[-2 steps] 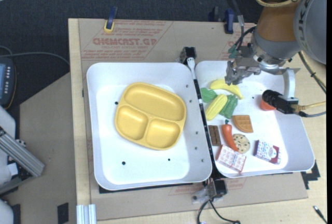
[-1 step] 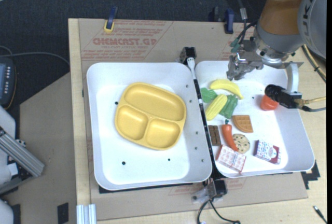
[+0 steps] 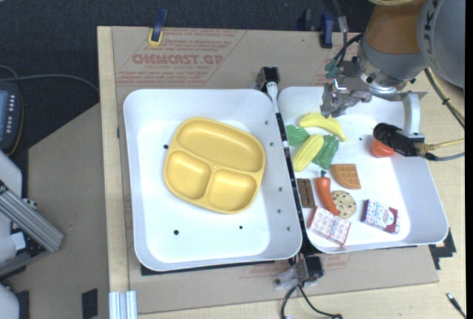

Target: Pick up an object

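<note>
The gripper [image 3: 334, 108] is hanging over the far end of the right bin [image 3: 421, 192], just above the banana [image 3: 323, 122]; whether it is released or clenched, I cannot tell. The banana is lying beside a corn cob [image 3: 307, 152] and green pieces. A yellow divided plate [image 3: 213, 164] is sitting in the left bin [image 3: 144, 162].

Bright, even; maybe slight blur.
</note>
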`<state>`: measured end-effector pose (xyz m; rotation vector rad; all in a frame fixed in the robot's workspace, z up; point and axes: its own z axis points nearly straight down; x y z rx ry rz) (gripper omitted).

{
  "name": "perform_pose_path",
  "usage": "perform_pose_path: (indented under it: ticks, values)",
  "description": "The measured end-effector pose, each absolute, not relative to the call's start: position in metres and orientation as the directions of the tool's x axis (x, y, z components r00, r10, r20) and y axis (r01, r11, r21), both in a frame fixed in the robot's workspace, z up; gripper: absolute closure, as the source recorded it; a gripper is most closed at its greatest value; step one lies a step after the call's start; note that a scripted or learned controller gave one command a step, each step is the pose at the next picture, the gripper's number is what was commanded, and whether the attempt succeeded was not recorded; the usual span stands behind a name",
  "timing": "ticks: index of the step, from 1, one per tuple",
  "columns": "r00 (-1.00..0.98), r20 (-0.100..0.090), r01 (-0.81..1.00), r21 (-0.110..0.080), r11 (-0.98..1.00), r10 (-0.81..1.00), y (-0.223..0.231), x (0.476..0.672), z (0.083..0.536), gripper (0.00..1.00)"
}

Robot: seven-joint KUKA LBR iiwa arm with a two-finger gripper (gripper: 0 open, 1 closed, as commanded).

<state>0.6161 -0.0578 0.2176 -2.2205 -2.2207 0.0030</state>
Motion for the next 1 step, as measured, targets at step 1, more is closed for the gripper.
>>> perform_pose_path:
  ticks: [1]
  values:
    - [-0.001,0.001,1.0,-0.001,0.001,1.0,-0.0461,0.6068,0.2326,1.0]
